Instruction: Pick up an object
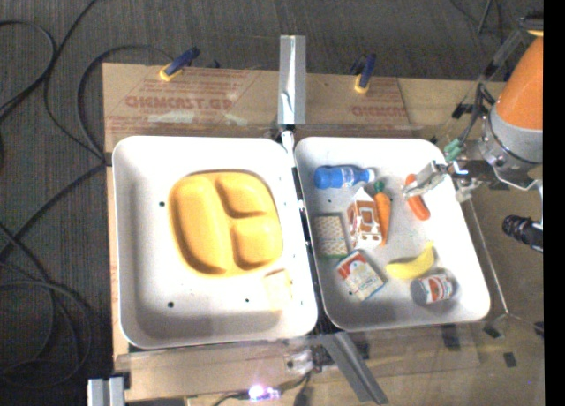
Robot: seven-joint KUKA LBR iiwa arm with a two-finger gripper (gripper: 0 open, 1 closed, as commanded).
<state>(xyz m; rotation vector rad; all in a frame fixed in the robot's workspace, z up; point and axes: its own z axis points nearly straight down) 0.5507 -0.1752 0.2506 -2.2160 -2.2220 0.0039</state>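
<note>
You are looking down on a brown tabletop (pixel 132 104) that carries two shallow white bins side by side. The left bin (pixel 141 245) holds a yellow divided tray (pixel 227 221), lying flat near its middle. The right bin (pixel 468 254) holds the small things. The grey arm (pixel 521 113), with its orange band, reaches in from the right, and its gripper (pixel 430 179) sits over the bin's upper right part, just above an orange-red item (pixel 418 205) that lies on the bin floor; you cannot tell from here how far its fingers stand apart, and nothing shows between them. Going down in size, a blue bottle (pixel 342 176) lies on its side near the bin's top edge, a yellow banana (pixel 413 264) lies toward the lower right, and a can (pixel 433 289) rests just below it. A red-and-white packet (pixel 365 224) lies in the middle with a carrot (pixel 383 210) touching its right side, a second packet (pixel 359 275) below, and a grey sponge-like pad (pixel 330 234) to their left.
</note>
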